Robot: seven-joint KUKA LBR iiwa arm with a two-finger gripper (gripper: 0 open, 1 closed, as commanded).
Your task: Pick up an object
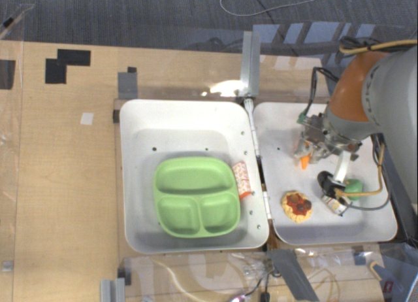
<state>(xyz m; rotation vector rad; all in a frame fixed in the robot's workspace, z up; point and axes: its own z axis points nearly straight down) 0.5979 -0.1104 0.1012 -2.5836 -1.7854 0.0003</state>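
My gripper (pixel 309 152) hangs low over the back middle of the right bin (pixel 281 124), reaching in from the right. A small orange object (pixel 304 161) shows right at its lower tip; I cannot tell whether it is held or just lies beneath. A round toy pizza (pixel 297 206) with red topping lies near the bin's front, apart from the gripper. A small green object (pixel 353 186) lies toward the bin's right side, partly hidden by the wrist hardware.
The left bin (pixel 140 131) holds a green divided plate (pixel 196 196) and a small red-and-white patterned packet (pixel 241 178) against the plate's right edge. A metal divider (pixel 256 157) separates the two bins.
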